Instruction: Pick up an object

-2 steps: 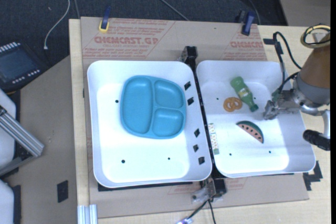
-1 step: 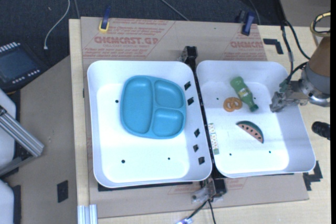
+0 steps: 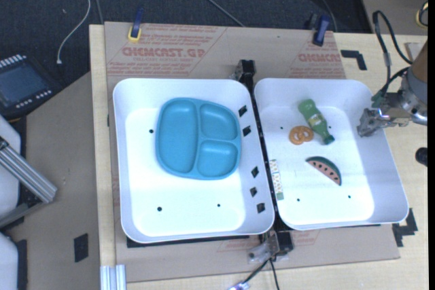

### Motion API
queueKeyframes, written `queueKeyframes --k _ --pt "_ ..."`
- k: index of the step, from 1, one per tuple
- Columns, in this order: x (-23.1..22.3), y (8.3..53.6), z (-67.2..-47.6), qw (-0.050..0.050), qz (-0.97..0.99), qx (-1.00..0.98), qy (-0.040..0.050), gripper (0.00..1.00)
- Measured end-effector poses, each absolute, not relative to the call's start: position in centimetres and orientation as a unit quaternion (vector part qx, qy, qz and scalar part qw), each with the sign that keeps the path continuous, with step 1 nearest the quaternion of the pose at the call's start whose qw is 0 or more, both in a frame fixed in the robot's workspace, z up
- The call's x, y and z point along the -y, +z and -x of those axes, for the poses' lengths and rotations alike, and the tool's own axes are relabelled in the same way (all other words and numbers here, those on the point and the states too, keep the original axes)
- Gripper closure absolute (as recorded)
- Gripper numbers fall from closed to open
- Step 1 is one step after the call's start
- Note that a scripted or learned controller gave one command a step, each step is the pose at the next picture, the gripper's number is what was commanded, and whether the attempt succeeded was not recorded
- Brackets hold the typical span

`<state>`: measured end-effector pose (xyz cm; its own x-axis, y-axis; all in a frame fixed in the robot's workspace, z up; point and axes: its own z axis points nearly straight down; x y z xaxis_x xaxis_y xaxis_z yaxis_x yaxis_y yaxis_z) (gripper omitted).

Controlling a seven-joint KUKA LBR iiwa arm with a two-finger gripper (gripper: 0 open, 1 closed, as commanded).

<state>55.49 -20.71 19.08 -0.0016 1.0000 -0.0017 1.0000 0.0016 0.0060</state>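
Objects for picking lie in the right-hand white bin (image 3: 380, 173), the one nearer the robot arm. Both shallow bins sit side by side on a pale wooden bench (image 3: 102, 166), which rests on dark carpet crossed by loose cables.

Largest of everything inside the bins is a blue divided plate (image 3: 198, 138) with three compartments, lying flat in the upper middle of the left bin (image 3: 136, 193). It is the single item in that bin.

Three smaller toy items share the right bin. A green bottle (image 3: 315, 120) lies on its side in the upper middle, angled from upper left to lower right. A watermelon slice (image 3: 324, 170), red with a dark green rind, lies flat below the bottle and apart from it, near the bin's middle. A small brown pretzel (image 3: 300, 136) sits just left of the bottle's lower half, touching or almost touching it.

At the right edge of the right bin, near its upper corner, the gripper (image 3: 374, 120) hovers over the rim, with the grey arm reaching in behind it from the right. Nothing is seen between its fingers, and whether they are spread or closed cannot be told at this size. It is well apart from all three items.
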Motion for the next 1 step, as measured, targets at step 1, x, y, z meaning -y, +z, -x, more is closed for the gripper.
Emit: queueKeyframes --k 1 --pt "20.73 25.53 -56.06 0.004 -0.706 -0.708 0.0019 1.0"
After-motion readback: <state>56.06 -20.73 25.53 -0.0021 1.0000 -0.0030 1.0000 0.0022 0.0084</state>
